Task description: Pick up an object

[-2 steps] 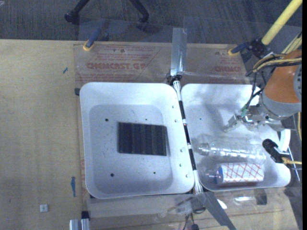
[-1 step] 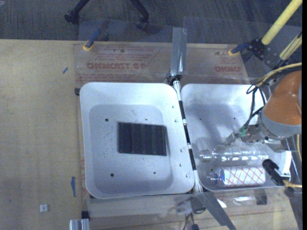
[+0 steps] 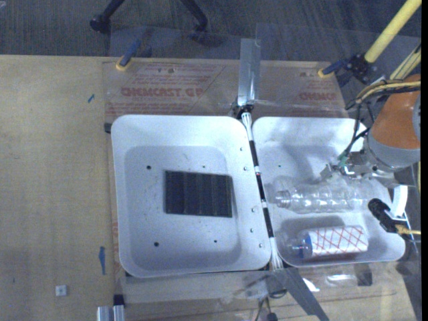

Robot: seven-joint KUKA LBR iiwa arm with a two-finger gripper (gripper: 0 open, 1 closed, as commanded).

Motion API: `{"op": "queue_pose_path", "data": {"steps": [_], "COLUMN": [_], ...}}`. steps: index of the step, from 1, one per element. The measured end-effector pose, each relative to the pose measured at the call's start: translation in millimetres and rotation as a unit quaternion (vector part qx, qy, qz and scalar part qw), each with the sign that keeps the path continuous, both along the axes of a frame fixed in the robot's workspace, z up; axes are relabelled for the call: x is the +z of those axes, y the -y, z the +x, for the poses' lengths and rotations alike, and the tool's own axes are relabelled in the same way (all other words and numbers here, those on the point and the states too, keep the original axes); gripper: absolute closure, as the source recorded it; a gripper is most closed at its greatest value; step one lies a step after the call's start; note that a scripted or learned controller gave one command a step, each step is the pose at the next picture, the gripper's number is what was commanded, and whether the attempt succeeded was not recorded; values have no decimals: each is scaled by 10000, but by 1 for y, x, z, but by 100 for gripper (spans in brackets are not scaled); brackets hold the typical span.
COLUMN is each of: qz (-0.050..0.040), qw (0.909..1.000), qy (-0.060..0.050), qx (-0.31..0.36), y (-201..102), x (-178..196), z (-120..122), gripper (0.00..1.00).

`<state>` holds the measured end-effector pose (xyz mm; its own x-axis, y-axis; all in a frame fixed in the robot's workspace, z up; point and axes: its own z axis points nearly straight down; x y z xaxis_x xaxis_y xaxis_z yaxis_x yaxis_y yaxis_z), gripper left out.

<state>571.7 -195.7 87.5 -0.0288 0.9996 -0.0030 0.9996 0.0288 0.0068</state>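
Observation:
In the right bin [image 3: 294, 136] a clear plastic bottle [image 3: 317, 198] lies on its side across the middle. Closer to the front wall lies a red-and-white patterned bottle [image 3: 336, 240] with a blue cap pointing left. A dark ribbed rectangular panel [image 3: 198, 193] lies flat in the middle of the left bin [image 3: 134, 139]. My gripper [image 3: 346, 168] reaches in from the right, low over the right bin, just above the right half of the clear bottle. Nothing visible is lifted off the bin floor.
The arm's orange band [image 3: 398, 119] and grey wrist hang over the right bin's right edge. A black part [image 3: 381, 215] sticks out near that bin's right wall. A metal divider [image 3: 249, 72] and clamps stand behind the bins.

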Motion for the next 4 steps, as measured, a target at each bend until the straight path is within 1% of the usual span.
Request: {"op": "queue_pose_path", "data": {"steps": [1, 2, 3, 4], "qz": [2, 5, 9, -24], "qw": [9975, 9896, 9850, 9745], "qy": [-15, -9, -34, 58], "qx": [705, 1440, 1726, 2244], "y": [-38, -80, -82, -66], "x": [-1, 0, 55, 2], "z": [76, 47, -21, -52], "gripper": [0, 0, 0, 0]}}
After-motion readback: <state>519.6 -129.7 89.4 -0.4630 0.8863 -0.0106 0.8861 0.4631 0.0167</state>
